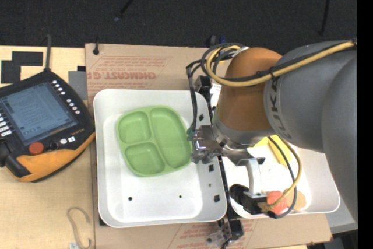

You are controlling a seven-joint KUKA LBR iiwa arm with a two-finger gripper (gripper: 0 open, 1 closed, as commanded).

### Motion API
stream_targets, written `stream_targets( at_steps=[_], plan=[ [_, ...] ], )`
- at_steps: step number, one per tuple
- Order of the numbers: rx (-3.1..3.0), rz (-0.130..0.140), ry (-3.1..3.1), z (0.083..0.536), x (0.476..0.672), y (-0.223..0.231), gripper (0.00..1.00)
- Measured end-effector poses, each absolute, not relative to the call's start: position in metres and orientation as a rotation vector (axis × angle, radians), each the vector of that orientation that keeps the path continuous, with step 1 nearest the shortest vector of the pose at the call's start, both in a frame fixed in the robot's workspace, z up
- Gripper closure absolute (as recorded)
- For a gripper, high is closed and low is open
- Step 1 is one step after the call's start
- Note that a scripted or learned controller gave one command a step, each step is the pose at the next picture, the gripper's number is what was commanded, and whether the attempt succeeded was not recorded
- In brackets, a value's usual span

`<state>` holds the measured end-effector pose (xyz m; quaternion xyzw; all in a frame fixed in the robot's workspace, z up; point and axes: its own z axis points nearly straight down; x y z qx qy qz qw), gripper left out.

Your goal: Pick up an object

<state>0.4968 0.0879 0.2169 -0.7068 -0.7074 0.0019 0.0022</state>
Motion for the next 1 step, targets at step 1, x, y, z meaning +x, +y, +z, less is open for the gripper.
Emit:
stream_targets(
  at_steps=[1],
  plan=[
    [-2.222,0.006,-2.214,0.2189,0.4901,0.087,1.0]
  ],
)
